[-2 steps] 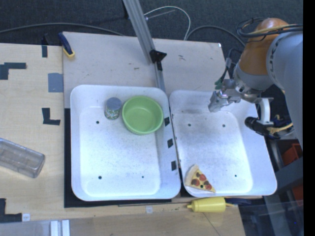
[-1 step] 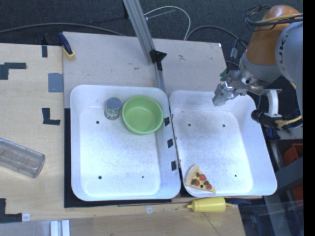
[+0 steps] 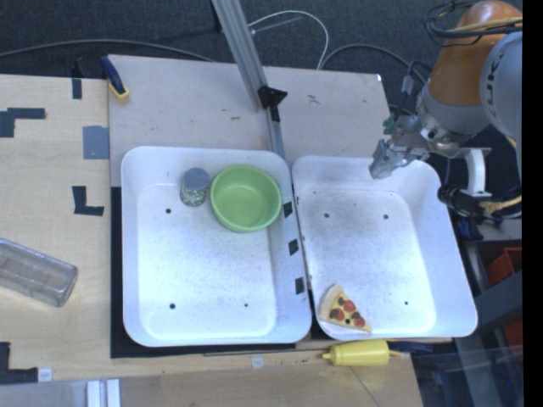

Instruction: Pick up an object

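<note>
- A toy pizza slice (image 3: 343,309) with red toppings lies in the right bin (image 3: 441,253), at its near left corner.
- A green bowl (image 3: 245,197) sits in the left bin (image 3: 144,253), near its far edge, with a small grey-lidded can (image 3: 194,186) just beside it; the can's label is too small to read.
- The gripper (image 3: 383,163) hangs over the right bin's far rim, holding nothing; whether it is spread or pressed together cannot be told.
- A yellow bottle (image 3: 360,352) lies on the bench (image 3: 51,185), just outside the right bin's near edge.
- A clear plastic container (image 3: 32,272) lies on the bench at far left.
</note>
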Available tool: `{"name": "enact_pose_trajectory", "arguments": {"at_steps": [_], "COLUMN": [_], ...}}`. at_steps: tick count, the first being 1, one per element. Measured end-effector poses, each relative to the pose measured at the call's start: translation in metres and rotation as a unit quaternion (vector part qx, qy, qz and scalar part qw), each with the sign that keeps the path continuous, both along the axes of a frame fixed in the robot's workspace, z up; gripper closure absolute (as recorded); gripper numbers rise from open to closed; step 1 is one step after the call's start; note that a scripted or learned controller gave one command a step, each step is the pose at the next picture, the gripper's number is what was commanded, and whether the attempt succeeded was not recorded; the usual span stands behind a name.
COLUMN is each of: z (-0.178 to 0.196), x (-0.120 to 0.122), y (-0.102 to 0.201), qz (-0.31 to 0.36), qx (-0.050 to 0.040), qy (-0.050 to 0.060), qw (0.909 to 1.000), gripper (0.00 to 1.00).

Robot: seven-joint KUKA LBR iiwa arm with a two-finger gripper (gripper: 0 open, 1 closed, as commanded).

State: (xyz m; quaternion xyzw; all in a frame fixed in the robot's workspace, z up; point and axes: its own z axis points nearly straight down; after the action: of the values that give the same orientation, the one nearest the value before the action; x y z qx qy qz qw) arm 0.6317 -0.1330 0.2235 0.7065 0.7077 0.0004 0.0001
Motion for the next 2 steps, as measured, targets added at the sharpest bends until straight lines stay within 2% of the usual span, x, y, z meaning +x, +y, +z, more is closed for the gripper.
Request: {"name": "enact_pose_trajectory", "arguments": {"at_steps": [2], "z": [0.017], "x": [-0.01], "y": [0.105], "qz": [0.003], "qx": [0.0009], "qy": [0.001], "qw": [1.0], "gripper": [1.0]}}
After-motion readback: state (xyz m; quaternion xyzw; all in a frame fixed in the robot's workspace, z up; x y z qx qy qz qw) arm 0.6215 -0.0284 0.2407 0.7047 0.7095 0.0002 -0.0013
